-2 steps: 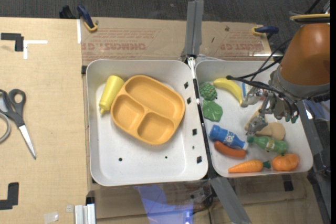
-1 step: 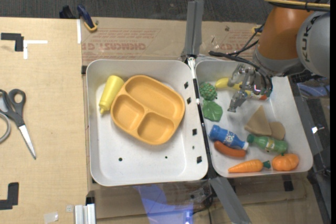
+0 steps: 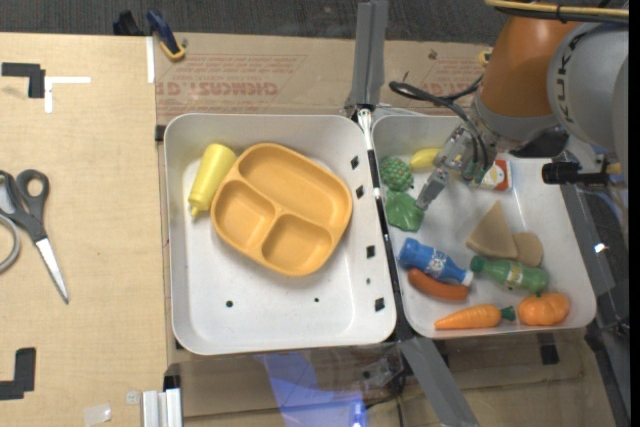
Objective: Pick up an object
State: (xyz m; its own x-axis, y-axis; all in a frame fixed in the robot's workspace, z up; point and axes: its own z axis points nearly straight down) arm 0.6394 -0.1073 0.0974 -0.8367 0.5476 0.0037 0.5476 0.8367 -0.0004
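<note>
1. Two shallow white bins side by side on the tabletop: left bin and right bin.
2. In the left bin, two things: one orange divided plate with three compartments, and one yellow bottle lying against the plate's left edge, touching it.
3. In the right bin, counted: one green leafy piece and one flat green piece near the left wall; one yellow piece at the top, partly hidden behind the tool; one white and red item beside the arm.
4. Lower in the same bin: one blue bottle lying above one red sausage, touching it; one tan wedge; one green bottle; one carrot; one round orange fruit, just beside the carrot tip.
5. One tool low over the upper left part of the right bin, just beside the flat green piece. Cannot tell if apart or together; nothing seen held.
6. On the tabletop to the left, one pair of scissors.
</note>
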